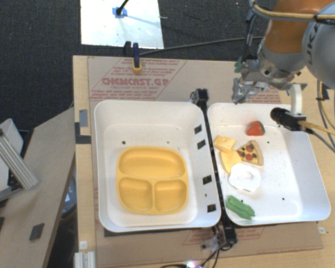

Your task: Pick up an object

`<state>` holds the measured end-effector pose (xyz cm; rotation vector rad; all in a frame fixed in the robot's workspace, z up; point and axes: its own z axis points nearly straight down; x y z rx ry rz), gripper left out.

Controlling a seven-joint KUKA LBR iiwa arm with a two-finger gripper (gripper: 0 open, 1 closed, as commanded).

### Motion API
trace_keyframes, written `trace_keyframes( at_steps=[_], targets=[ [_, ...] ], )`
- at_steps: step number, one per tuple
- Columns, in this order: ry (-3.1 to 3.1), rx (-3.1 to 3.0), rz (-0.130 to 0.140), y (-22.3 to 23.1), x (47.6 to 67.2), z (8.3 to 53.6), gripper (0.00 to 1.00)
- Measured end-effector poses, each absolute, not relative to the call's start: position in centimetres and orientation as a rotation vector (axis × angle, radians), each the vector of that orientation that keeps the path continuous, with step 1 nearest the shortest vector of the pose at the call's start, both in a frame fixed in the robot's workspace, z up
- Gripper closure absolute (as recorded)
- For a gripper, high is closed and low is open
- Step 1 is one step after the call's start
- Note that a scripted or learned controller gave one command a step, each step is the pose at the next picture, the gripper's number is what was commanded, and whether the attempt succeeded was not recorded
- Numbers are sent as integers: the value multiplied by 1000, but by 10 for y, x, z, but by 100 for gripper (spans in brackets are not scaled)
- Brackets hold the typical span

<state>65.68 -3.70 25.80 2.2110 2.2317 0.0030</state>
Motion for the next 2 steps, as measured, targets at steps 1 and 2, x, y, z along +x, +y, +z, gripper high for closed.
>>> trace_keyframes(
  at_steps=[1,2],
  targets=[
    [2234,2211,3,25,658,243,100],
    [2232,2210,5,80,661,246,100]
  ],
)
